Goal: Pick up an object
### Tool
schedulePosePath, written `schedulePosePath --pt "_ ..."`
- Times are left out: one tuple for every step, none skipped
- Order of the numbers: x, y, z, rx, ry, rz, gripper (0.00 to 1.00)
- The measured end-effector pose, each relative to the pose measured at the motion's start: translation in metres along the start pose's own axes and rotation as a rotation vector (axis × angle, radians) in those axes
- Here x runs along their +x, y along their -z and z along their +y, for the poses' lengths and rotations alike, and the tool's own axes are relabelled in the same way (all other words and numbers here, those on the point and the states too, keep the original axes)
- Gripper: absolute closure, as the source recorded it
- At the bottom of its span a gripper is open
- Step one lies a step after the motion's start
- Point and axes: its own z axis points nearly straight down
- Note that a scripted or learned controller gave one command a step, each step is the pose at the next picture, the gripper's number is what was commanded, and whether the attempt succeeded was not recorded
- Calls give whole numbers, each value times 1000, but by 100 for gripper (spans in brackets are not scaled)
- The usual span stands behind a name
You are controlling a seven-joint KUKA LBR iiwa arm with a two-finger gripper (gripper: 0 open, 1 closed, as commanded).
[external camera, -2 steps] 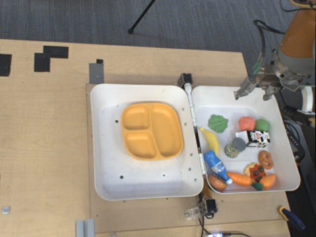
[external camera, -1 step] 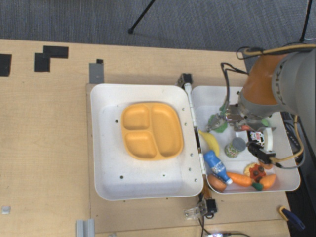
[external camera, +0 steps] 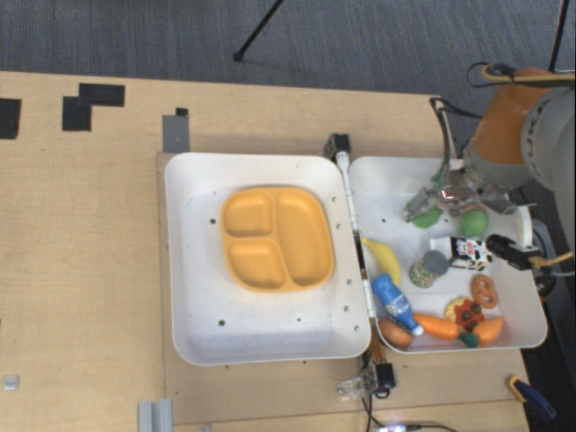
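A: Camera view, left to right: yellow divided plate point(external camera: 274, 238) in the left bin point(external camera: 193, 268), frame centre. Toys crowd the right bin point(external camera: 387, 178): banana point(external camera: 385, 259), blue bottle point(external camera: 393, 302), carrot point(external camera: 438, 327).

B: Claw point(external camera: 441, 196)?

A: Upper right, low over a green ball point(external camera: 472, 219). Open or closed: cannot tell. Nothing visibly held.

B: Judgement?

A: Approach stage. Next move calls for a centred descent onto the ball.

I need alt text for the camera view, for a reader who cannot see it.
The gripper reaches into the right bin beside a green ball, above a banana, blue bottle and carrot. The left bin holds a yellow divided plate.
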Motion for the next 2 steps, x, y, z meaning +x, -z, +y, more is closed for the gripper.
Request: schedulePosePath --pt "1 12 2 -5 3 -1 100" --pt "1 12 2 -4 3 0 0"
